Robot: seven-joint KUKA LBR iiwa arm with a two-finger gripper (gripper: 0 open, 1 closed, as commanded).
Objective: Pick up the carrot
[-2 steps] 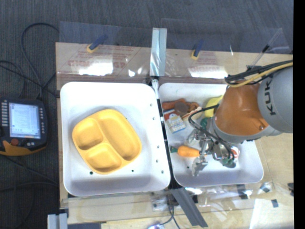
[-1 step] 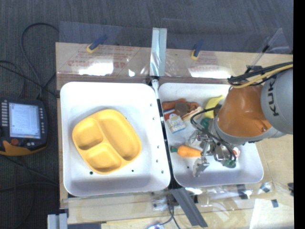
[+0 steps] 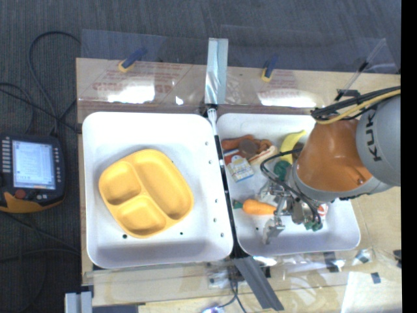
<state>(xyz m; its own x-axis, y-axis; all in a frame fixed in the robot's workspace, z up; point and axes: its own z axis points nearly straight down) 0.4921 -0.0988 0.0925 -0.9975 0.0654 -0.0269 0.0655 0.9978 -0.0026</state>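
The carrot [image 3: 257, 207] is small and orange with a green stub at its left end. It lies flat in the right bin [image 3: 345, 237], near the bin's left wall. My gripper [image 3: 275, 212] hangs low over the bin, just right of the carrot, and looks open. One finger [image 3: 271, 229] shows in front of the carrot's right end; the other sits behind it. The carrot's right tip reaches the gap between them. I cannot tell whether they touch it. The orange wrist band [image 3: 332, 158] hides the bin's right middle.
A yellow divided plate [image 3: 144, 191] lies in the left bin [image 3: 98, 129]. The right bin's back holds a banana [image 3: 293, 139], brown food pieces [image 3: 249, 146], a small carton [image 3: 240, 169] and a green item [image 3: 281, 169]. A green and red object [image 3: 315, 222] lies under the wrist.
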